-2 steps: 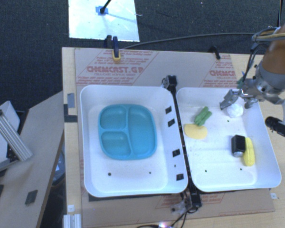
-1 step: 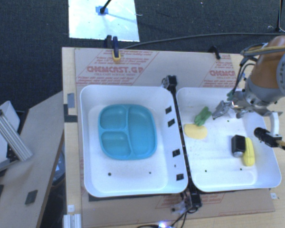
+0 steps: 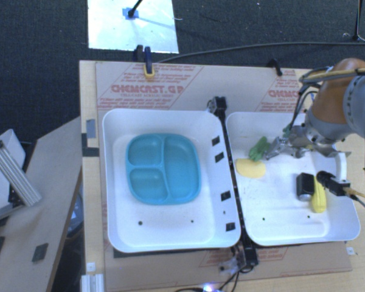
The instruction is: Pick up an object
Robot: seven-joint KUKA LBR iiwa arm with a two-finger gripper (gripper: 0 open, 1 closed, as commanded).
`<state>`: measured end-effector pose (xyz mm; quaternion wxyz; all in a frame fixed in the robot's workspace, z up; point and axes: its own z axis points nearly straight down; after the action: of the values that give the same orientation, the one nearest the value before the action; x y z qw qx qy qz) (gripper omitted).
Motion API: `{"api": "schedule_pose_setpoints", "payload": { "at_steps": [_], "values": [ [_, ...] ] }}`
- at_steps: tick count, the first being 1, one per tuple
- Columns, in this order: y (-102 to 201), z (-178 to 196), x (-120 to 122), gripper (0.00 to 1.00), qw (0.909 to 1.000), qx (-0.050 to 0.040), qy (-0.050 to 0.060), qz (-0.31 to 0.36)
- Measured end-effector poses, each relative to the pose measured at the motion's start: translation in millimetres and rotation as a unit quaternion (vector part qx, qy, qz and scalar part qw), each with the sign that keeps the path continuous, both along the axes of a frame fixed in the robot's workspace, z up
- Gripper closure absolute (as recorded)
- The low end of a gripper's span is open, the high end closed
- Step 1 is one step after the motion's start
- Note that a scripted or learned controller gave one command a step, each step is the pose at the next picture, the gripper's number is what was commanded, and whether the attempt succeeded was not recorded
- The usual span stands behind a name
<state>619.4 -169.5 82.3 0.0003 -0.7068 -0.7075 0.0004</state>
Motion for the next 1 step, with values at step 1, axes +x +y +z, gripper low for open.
{"api": "schedule_pose_setpoints", "payload": {
  "at_steps": [1],
  "values": [
    [-0.4,14.0,2.2,1.0,1.0,-0.0008,-0.003,0.0]
  ]
}}
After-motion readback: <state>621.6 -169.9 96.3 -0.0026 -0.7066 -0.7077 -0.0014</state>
